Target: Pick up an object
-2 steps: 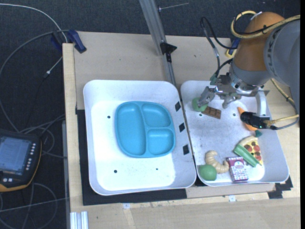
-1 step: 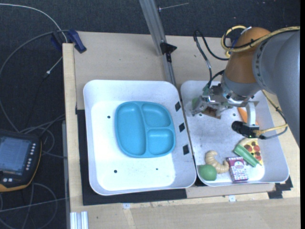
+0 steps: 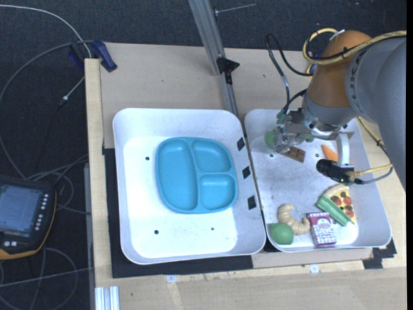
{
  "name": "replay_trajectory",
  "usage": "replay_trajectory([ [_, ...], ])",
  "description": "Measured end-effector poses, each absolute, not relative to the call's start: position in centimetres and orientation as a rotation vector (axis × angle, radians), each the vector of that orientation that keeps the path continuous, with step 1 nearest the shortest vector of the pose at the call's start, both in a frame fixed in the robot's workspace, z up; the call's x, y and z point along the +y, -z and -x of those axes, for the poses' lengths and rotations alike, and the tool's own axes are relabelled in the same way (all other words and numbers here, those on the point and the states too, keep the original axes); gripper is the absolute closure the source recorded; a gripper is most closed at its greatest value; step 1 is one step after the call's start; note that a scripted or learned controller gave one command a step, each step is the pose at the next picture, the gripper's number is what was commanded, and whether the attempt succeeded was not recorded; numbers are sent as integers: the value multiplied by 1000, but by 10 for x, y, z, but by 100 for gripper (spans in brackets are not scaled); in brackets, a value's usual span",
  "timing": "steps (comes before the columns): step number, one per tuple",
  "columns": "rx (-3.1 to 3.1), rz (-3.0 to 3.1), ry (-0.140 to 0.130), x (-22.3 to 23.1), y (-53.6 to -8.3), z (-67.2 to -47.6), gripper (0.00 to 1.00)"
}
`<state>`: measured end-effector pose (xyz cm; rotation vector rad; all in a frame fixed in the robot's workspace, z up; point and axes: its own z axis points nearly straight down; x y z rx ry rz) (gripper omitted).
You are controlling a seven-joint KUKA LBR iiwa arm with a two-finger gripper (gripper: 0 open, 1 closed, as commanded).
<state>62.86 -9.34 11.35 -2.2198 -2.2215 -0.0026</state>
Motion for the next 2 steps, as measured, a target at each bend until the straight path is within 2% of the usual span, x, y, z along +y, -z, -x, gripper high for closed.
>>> replay_trajectory([
  [2,-2226,2225,7,-96,-220,-613,100],
])
